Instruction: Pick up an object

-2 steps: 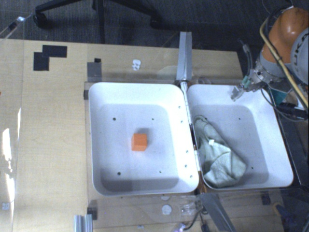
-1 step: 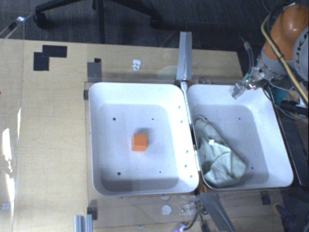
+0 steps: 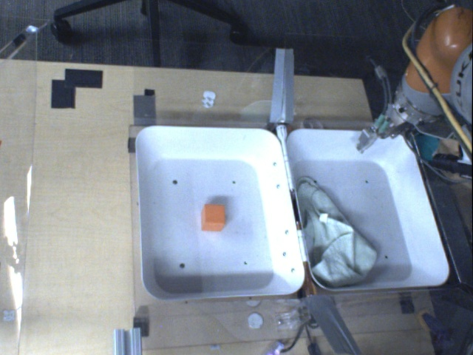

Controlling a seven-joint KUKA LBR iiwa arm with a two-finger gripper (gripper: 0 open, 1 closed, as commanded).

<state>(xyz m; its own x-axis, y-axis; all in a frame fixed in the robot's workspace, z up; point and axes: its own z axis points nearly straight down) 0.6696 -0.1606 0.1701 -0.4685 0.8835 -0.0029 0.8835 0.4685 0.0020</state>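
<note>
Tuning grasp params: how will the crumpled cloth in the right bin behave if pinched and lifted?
The cloth lies in soft folds, so it is probably floppy and would drape and trail. It looks light. Bunched against the bin wall, it may drag or snag there.

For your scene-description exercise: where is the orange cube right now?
In the camera view, the orange cube sits near the middle of the left bin, apart from its walls. The crumpled cloth lies in the right bin, across the divider.
</note>
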